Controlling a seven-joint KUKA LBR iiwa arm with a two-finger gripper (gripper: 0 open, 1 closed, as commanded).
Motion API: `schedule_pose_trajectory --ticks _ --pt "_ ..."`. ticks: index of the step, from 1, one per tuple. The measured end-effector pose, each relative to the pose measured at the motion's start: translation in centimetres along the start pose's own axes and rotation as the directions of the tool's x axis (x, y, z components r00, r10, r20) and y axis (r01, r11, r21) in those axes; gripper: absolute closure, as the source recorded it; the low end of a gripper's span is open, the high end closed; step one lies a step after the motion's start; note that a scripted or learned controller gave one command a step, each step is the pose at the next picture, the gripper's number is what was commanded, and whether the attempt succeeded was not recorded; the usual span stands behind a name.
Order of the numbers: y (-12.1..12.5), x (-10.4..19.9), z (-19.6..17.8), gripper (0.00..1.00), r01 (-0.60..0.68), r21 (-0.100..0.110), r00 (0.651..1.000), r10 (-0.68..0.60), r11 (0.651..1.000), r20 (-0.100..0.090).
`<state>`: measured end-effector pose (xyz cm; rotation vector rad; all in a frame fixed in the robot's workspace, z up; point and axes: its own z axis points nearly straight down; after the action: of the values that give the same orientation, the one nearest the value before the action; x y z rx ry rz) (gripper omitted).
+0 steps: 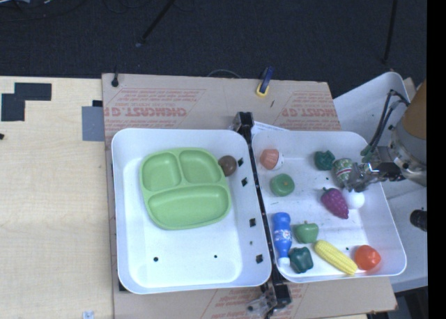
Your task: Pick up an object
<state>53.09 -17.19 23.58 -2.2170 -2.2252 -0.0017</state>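
**Gripper Positioned Over Right Bin, Near Purple Grape Cluster**

The task named no particular object. The items nearest the gripper were a purple plastic grape cluster, a small round patterned green-and-grey ball and a small white ball. All three lay in the right white bin, toward its right side. The patterned ball sat just beside the gripper tip, and the white ball lay directly below the tip in the picture, touching the grape cluster's right edge. Whether the claw was spread or pressed together could not be told, as the tip was small and blurred against the patterned ball. No object was visibly pinched.

The right bin also held a dark green leafy vegetable toy, a pink round toy, a round green apple-like toy, a blue bottle with a white cap, a light green pepper toy, a dark green pepper toy, a yellow corn cob toy and an orange-red round fruit toy.

The left white bin held a light green three-compartment plastic tray. A small brown round object rested just beside the tray's upper right corner.

The grey arm entered from the right. Both bins stood on a cardboard sheet.
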Motion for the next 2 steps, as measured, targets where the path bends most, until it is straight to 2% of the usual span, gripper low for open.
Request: schedule_pose_trajectory --ticks 2 --pt "6.3 8.1 2.1 1.00 0.000 0.001 1.000 0.000 1.000 0.000"
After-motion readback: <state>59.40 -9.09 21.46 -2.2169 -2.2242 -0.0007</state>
